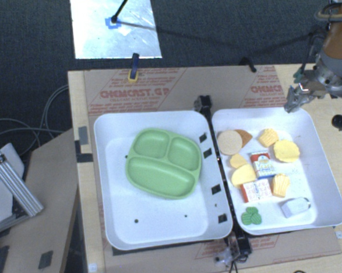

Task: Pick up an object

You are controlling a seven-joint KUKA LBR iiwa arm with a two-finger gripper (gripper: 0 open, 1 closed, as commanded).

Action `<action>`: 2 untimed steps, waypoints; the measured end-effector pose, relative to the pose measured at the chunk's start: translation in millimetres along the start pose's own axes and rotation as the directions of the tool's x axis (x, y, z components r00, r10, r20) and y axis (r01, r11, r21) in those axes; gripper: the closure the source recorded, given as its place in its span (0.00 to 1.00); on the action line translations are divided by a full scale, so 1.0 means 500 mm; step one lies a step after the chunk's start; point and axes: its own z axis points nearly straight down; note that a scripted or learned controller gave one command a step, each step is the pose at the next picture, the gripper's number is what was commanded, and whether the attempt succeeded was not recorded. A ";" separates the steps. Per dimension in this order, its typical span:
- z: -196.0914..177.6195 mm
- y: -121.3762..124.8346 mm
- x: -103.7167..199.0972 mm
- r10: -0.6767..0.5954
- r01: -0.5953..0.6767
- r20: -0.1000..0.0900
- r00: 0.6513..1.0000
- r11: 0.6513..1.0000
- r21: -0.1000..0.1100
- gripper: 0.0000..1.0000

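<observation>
**Robot gripper poised over the far right corner of a bin of toy food**

A light wooden bench (56,170) carries a sheet of brown cardboard with red lettering (156,87), and on that sit two shallow white plastic bins side by side. The left bin (116,224) holds a pale green plastic plate with three compartments (163,163), lying a little toward the bin's far edge and centre.

The right bin (327,192) holds a cluster of small toy food pieces. Near its far left corner lies a round tan disc resting on a brown slice (232,140). Toward the far edge are a yellow ridged piece (268,136) and, just beside it, a larger round yellow piece (286,150). In the middle stand a small red, white and blue carton (261,163) and a red and white packet (257,190), with two pale yellow wedges (242,172) at their left and a yellow ridged piece (280,184) at their right. At the near edge lie a green leafy piece (251,216) and a small grey-white block (294,206).

The grey robot arm with an orange band (334,46) enters from the right. Its two-finger gripper (295,102) hangs over the right bin's far right corner, well apart from the toys, grasping nothing; whether its fingers are spread or closed cannot be told.
</observation>
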 end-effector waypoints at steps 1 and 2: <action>-0.013 -0.067 0.102 -0.003 0.003 -0.004 1.000 1.000 0.008 1.00; -0.017 -0.133 0.167 -0.001 0.001 -0.004 1.000 1.000 0.010 1.00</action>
